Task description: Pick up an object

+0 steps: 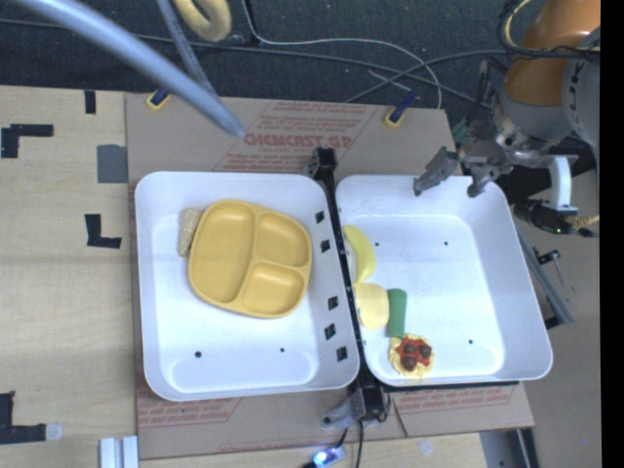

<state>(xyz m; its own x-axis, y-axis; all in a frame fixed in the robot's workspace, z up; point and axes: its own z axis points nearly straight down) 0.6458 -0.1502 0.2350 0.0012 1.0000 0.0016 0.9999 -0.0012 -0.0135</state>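
My gripper (451, 176) hangs over the far edge of the right bin (507, 261), its two dark fingers spread apart with nothing between them. Along the right bin's left side lie a pale yellow piece (359, 249), a round yellow piece (372, 305), a green block (398, 311) and a small yellow item topped with red (412, 353). All of them sit well to the lower left of the gripper.
The left bin (166, 359) holds a yellow divided plate (250, 258) with a tan item (187, 230) tucked at its left edge. A grey pole (117, 42) slants across the upper left. Cables run behind the bins.
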